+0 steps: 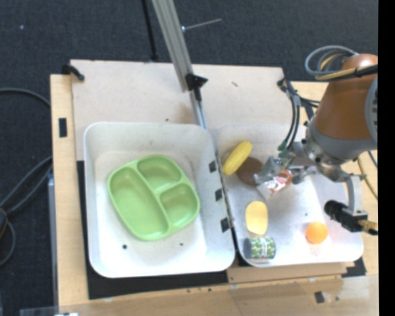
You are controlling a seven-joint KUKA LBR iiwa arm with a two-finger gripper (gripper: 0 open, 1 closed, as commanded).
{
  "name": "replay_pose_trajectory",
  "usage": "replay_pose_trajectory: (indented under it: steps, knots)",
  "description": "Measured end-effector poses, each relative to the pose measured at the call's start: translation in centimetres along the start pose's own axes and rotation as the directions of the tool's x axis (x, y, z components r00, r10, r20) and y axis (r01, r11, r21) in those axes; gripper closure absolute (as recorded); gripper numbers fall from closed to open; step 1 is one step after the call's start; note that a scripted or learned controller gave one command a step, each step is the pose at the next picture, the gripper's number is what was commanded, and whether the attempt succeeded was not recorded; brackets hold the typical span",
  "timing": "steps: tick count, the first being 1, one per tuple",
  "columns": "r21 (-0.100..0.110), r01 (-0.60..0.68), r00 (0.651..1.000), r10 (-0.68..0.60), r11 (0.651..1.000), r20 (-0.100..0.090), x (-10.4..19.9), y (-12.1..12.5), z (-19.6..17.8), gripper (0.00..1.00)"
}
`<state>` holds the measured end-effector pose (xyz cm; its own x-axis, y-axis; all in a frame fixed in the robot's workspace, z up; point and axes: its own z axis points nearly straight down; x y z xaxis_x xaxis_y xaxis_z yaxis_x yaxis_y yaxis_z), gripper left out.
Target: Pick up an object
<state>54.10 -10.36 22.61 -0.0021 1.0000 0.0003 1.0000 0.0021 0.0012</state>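
- Gripper (277, 174) sits low in the right bin (336, 245), arm coming in from the right; metal finger hardware is a blur, so can't tell whether it's released, clenched or grasping anything.
- Right at the gripper tip: small red-and-white item (279, 182), touching or overlapping the hardware. Can't tell whether it's a loose object or part of the tool.
- Just left of the tip: brown round object (249, 171), close to the gripper, contact unclear.
- Up-left of that: yellow banana-shaped object (237, 157), resting against the brown one, near the bin's left wall.
- Below the tip, apart from it: pale yellow oblong object (257, 217), lying flat.
- Further below, at the bin's near rim: green-patterned can (261, 247) on its side. Print visible, no text readable.
- Below and right of the tip, well apart: orange ball (316, 232).
- Far left: left bin (105, 255) holds a green divided plate (153, 196), three compartments.
- No brand or writing legible on anything.
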Motion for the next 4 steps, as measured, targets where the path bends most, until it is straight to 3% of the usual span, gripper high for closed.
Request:
replay_pose_trajectory:
  steps: [1, 3, 4]
  knots:
    - [-0.001, -0.001, 1.0, 0.001, 1.0, 0.0, 0.0, 0.0, 0.0, 0.0]
    - [0.007, -0.004, 1.0, 0.004, 1.0, 0.001, -0.3, -0.9, 12.4, 0.0]
    - [0.002, -0.004, 1.0, 0.004, 1.0, 0.0, -0.4, -0.8, 12.5, 0.0]
